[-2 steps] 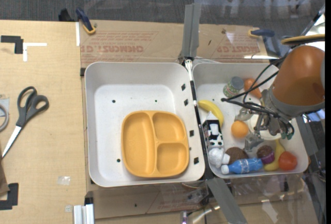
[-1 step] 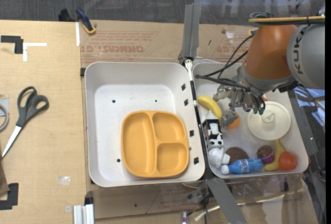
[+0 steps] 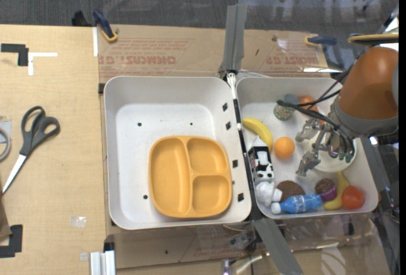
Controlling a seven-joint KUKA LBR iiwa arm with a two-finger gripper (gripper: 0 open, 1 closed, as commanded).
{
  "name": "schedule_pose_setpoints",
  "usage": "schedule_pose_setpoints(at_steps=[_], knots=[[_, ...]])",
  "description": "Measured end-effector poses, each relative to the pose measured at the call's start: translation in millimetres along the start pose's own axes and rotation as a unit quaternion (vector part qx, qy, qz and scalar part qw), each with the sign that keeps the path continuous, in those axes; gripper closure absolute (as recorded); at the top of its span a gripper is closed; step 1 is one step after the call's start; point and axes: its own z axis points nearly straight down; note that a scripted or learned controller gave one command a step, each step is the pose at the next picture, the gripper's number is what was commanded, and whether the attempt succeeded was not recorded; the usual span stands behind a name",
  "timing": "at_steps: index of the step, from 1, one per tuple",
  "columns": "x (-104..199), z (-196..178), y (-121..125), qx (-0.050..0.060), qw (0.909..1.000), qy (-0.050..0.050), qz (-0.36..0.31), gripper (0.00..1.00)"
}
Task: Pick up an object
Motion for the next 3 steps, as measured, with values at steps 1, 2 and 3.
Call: schedule_pose_setpoints(at_steps=[1, 2, 3], knots=[[18.5, -0.1, 66.0, 0.001, 0.9983, -0.001, 0.059, 0.0], [17.4, -9.7, 66.6, 0.001, 0.9983, -0.002, 0.058, 1.0], [-33.8, -118.3, 80.9, 0.0, 1.0, -0.001, 0.007, 1.0]])
